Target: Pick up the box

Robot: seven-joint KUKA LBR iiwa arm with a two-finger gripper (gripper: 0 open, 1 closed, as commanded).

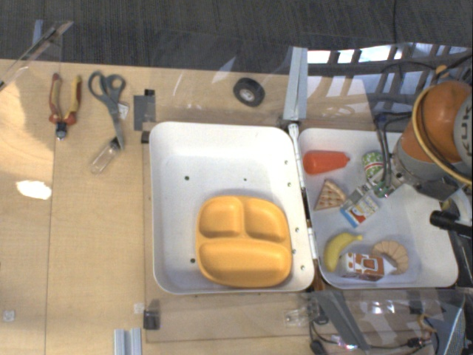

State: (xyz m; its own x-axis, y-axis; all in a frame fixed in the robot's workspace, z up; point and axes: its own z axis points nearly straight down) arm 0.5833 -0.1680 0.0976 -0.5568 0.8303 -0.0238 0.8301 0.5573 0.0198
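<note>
- Right now the box (363, 265) lies flat at about six o'clock in the right bin (436, 276), not picked up yet.
- All the lifting is left to do, I think.
- Arm (443, 135) sits at three o'clock; whether its gripper is open or closed, I cannot tell.
- Banana (338, 247) touches the box at ten o'clock, croissant (393, 252) at two o'clock, so grabbing looks tricky.
- Small carton (358, 209), pizza slice (329, 195) and red pepper (325, 161) lie toward twelve o'clock.
- Yellow tray (242, 239) rests in the left bin (177, 198).
</note>
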